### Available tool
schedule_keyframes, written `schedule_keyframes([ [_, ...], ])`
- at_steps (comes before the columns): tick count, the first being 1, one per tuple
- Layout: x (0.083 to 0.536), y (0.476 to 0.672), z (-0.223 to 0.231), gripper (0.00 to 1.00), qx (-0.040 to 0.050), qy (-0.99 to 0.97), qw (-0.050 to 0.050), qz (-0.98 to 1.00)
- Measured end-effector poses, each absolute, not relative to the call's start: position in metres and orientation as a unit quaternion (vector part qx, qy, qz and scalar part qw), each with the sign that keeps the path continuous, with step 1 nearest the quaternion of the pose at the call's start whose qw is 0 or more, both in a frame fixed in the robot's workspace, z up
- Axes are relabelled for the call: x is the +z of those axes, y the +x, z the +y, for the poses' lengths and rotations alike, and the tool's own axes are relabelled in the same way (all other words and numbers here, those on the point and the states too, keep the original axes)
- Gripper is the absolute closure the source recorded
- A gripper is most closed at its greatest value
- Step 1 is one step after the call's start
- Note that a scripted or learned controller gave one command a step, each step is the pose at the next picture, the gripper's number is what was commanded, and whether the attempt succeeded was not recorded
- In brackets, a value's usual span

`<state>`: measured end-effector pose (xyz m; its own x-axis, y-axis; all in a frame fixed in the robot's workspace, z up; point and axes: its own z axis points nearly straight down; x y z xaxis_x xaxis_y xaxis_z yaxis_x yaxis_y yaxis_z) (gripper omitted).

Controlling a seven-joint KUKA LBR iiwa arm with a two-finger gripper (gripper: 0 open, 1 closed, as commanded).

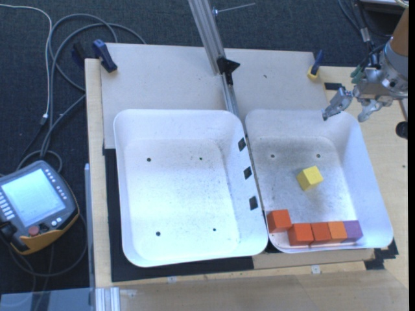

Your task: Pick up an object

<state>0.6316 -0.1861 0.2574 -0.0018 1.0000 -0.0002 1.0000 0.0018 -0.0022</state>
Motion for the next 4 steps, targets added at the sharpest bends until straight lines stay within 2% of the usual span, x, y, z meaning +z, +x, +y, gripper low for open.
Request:
schedule_keyframes([
  [1, 0.131, 0.628, -0.181, 0.00, 0.0023, -0.707, 0.005, -0.707],
  [2, 0.097, 0.593, -0.144, 0.00, 0.0013, -0.706, 0.004, -0.708],
  [3, 0.100, 0.564, -0.121, 0.00, 0.0005, -0.707, 0.003, -0.707],
  [4, 0.099, 0.525, -0.102, 0.00, 0.0007, -0.707, 0.003, -0.707],
])
